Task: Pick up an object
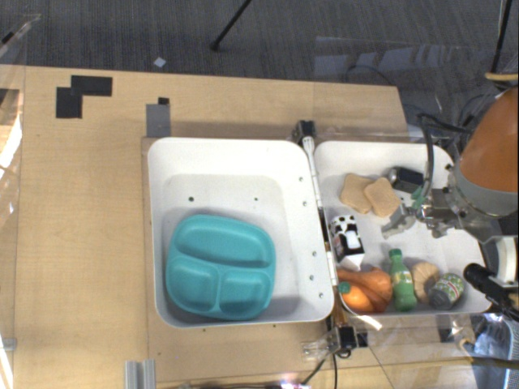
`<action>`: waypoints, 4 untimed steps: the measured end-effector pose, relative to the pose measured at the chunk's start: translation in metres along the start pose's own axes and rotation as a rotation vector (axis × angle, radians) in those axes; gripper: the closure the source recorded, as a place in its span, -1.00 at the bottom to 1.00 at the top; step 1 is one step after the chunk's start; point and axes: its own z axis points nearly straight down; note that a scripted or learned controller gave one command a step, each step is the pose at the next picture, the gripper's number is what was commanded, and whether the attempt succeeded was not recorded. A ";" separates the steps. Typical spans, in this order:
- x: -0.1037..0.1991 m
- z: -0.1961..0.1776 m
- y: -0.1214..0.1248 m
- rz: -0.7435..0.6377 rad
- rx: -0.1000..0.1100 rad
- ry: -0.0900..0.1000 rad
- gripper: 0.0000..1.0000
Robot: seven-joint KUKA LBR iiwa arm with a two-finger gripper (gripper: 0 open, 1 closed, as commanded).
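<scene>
the gripper point(395, 222), fingers spread and holding nothing, hovers just below two flat tan bread slices point(369, 194), above a smooth green bottle point(401, 279).

The wooden bench point(89, 241) carries two shallow white bins set side by side, their inner rims touching along a central divider. The left bin point(231, 164) sits near the middle of the benchtop; the right bin point(340, 156) lies at its three o'clock. Toward eleven o'clock from the left bin, a black L-shaped marking point(79, 95) lies flat on the wood, well apart, and a small grey bracket point(159, 119) stands just beside the bin's upper-left corner.
</scene>
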 end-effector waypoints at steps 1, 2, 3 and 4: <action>0.001 0.102 0.016 -0.124 -0.042 -0.011 -1.00; -0.014 0.104 0.015 -0.259 -0.075 -0.021 -1.00; -0.021 0.128 -0.004 -0.433 -0.015 -0.005 -1.00; -0.019 0.116 -0.001 -0.434 -0.022 -0.005 1.00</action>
